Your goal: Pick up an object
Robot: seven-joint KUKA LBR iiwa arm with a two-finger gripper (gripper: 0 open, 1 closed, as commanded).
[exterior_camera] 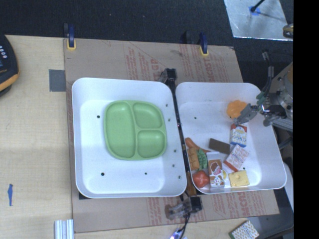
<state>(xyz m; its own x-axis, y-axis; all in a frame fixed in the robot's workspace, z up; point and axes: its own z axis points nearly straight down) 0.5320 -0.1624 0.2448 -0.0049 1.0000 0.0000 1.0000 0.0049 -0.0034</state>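
The tool (250,111), grip state unclear, hovers just right of the orange object (236,108) in the right bin (273,153).

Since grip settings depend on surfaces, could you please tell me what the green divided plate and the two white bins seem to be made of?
The green divided plate looks like moulded plastic with a matte finish: even colour, soft rounded compartment ridges, no glare. The two white bins, left and right, look like smooth, thin-walled plastic with rounded corners; this view leaves the exact material open.
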